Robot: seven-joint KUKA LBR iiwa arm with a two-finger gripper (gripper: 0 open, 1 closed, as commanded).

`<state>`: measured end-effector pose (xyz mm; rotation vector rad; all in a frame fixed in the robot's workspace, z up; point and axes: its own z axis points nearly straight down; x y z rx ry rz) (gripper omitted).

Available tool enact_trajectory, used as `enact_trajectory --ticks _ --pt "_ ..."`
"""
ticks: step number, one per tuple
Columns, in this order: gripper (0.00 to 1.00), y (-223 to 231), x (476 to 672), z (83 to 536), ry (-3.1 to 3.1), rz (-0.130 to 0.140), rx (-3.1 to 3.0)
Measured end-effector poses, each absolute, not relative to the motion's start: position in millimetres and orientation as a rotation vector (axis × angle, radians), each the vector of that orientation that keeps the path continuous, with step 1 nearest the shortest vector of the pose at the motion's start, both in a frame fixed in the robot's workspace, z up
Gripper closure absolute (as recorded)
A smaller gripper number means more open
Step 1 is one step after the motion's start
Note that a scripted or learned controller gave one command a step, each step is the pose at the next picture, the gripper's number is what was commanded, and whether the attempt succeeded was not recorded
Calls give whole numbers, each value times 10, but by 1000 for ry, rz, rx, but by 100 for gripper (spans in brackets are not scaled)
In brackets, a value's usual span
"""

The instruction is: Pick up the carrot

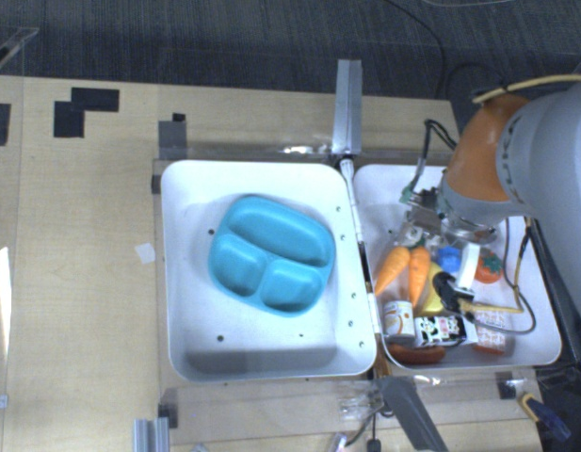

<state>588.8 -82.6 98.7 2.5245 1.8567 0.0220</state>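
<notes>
Two orange carrots lie side by side at the left of the right bin [544, 347]: one carrot [392, 267] leans toward the bin's left wall, the other carrot [419, 275] sits just to its right. My gripper [429, 236] hangs directly over their upper ends, at the end of the grey arm with its orange band [478, 158]. The wrist and its cables hide the carrots' top ends, so contact cannot be judged.
The right bin also holds a small can [397, 318], a yellow banana [431, 298], a blue item [448, 257], a white tube [469, 265] and other small packages. In the left bin [186, 252] rests a blue divided plate [269, 254].
</notes>
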Motion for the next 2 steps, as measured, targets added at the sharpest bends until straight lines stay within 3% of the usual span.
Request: enact_trajectory --ticks 1,2 --pt "100 -881 5656 894 2355 18 2059" --pt "100 -391 5268 1829 2051 1 2379"
